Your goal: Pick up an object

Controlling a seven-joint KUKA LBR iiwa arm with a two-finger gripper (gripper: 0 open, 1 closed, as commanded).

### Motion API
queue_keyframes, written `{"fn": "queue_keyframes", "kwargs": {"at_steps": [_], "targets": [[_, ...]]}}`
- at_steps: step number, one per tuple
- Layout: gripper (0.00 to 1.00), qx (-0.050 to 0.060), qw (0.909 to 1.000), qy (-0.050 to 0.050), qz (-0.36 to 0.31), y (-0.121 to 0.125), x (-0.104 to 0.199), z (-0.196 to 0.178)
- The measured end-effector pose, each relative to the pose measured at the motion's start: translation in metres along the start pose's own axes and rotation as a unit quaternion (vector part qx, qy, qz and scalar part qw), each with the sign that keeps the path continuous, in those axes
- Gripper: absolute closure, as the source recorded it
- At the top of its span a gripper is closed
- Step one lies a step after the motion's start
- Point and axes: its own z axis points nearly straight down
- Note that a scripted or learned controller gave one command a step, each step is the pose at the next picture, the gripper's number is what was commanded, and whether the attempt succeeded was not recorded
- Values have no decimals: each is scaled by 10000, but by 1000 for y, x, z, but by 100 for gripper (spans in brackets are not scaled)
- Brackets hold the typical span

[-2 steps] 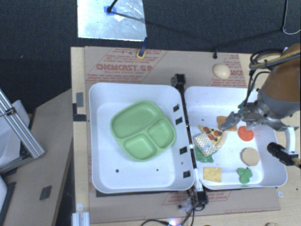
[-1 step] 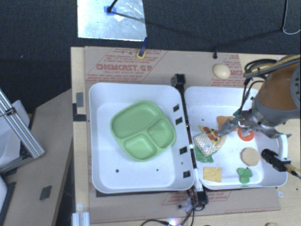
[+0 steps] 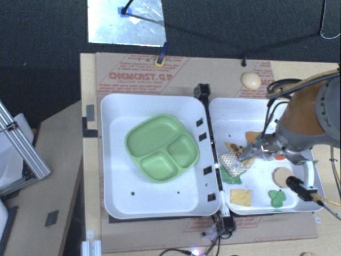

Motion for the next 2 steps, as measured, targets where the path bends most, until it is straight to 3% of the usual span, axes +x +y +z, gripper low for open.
{"fn": "queue_keyframes", "kwargs": {"at_steps": [1,2], "targets": [[100,-29,10000,-2,-2,2,0,-14],[100,-14,10000,-4,-17,9,5,-60]]}}
